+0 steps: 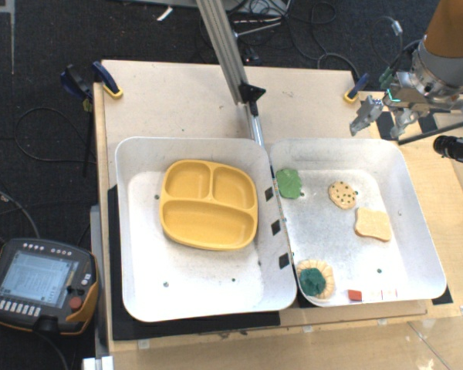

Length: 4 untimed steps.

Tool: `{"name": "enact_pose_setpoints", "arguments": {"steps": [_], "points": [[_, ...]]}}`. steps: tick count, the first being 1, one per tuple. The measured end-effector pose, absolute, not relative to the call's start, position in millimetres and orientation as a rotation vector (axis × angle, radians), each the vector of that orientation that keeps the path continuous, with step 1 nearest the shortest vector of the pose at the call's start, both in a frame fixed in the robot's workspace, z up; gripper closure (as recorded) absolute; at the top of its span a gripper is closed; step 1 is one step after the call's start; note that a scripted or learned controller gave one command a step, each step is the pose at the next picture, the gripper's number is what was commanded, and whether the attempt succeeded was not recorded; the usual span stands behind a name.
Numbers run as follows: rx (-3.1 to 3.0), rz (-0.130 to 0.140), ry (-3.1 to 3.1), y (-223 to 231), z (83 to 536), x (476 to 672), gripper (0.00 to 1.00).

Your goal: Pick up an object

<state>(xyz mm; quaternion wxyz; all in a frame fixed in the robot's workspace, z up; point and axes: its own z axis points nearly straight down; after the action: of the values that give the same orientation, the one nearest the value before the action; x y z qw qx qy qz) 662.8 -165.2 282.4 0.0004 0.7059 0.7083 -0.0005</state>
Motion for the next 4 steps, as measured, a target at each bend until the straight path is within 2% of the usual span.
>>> {"name": "enact_pose_setpoints", "arguments": {"steps": [1,3,4], "points": [[2.221,-0.005,2.228,-156.9,222.4,659.7,0.00],[2.221,-0.005,2.227,-154.4,134.1,659.7,0.00],[2.215,0.002,2.222,-154.8,148.2,661.7,1.00]]}}
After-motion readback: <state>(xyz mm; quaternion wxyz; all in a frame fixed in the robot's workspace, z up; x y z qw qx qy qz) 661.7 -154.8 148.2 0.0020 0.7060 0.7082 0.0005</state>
